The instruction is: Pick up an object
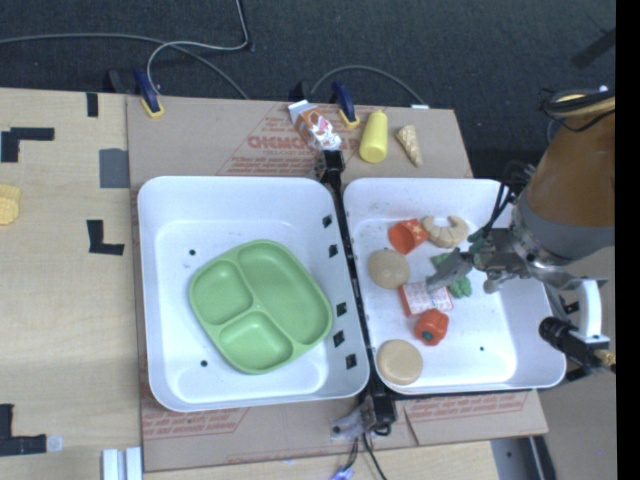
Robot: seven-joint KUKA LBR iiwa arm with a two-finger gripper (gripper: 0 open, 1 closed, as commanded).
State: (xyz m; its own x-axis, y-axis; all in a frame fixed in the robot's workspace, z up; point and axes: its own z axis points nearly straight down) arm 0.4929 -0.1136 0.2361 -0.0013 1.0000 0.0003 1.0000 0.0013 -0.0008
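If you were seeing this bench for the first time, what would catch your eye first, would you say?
The green tray lies alone in the left bin. Next comes the clutter of small food items in the right bin, with the claw low over them, near a red-and-white packet. A yellow bottle lies on the cardboard behind the bins.

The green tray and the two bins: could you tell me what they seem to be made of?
Green tray: likely moulded plastic, matte, judging by its uniform colour and soft rounded compartments. Bins: probably thin white plastic, slightly glossy, with rounded corners.
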